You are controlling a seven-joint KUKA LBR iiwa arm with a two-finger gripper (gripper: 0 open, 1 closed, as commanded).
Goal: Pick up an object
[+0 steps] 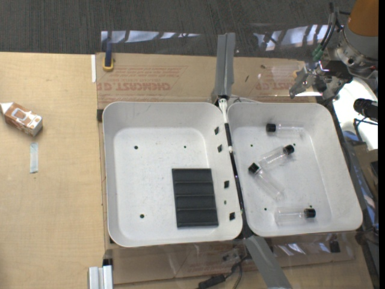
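Observation:
A black ridged block (195, 197) lies flat in the left bin (120, 161), toward its front right. The right bin (337, 179) holds several clear tubes with black caps: one near the back (284, 127), two crossing in the middle (274, 158), and one at the front (295, 214). My gripper (313, 84) hangs above the back rim of the right bin, past its far right corner. Its fingers stand open with nothing between them, well apart from every tube.
A grey divider post (225, 65) rises between the bins at the back. On the wooden bench to the left lie a small printed box (23, 119) and a pale strip (33, 158). A yellow clamp (108, 62) sits at the cardboard's back left corner.

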